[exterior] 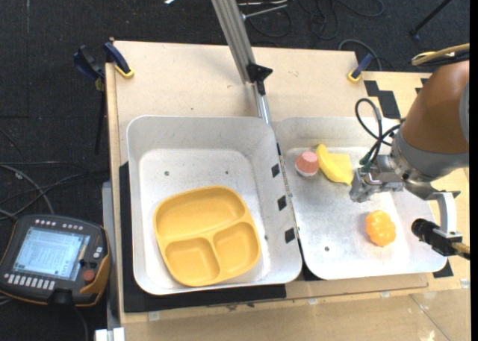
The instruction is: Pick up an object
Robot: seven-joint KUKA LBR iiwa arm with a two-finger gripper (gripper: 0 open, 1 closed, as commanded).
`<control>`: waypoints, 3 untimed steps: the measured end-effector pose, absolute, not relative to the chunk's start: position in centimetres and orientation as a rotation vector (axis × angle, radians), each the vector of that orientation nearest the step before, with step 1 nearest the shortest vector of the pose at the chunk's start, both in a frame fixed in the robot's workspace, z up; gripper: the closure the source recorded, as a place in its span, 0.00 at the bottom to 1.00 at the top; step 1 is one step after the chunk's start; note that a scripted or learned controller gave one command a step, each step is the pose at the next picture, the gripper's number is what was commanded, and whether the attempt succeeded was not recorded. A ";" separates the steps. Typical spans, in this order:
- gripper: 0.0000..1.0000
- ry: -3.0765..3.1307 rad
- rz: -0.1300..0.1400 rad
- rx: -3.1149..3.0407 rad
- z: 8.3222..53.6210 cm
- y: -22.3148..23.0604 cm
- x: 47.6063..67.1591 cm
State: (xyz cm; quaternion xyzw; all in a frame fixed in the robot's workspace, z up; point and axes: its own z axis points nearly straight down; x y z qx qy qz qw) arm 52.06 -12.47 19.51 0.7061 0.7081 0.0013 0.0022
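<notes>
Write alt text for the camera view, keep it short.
A grey robot arm's end effector hovers in the right white bin, beside a yellow banana-shaped toy, a small pink round object and an orange lumpy ball. The left white bin holds a yellow three-compartment plastic tray.

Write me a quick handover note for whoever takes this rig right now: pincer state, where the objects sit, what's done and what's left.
Pincer: low over the right white bin, just right of the yellow banana-shaped toy; open or shut can't be told, nothing seen in it.
Things: small pink round object touching the banana's left end; orange rounded fruit-shaped object lies apart, nearer the front. Yellow three-compartment plastic tray sits in the left white bin.
Done: no pick yet.
Left: grasp one object and lift it; the banana looks closest.
</notes>
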 end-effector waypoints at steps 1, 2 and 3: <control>1.00 2.222 0.004 2.214 23.8 -12.0 52.3; 1.00 2.222 0.004 2.214 28.1 -12.0 52.4; 1.00 2.232 0.000 2.214 26.3 -6.8 52.4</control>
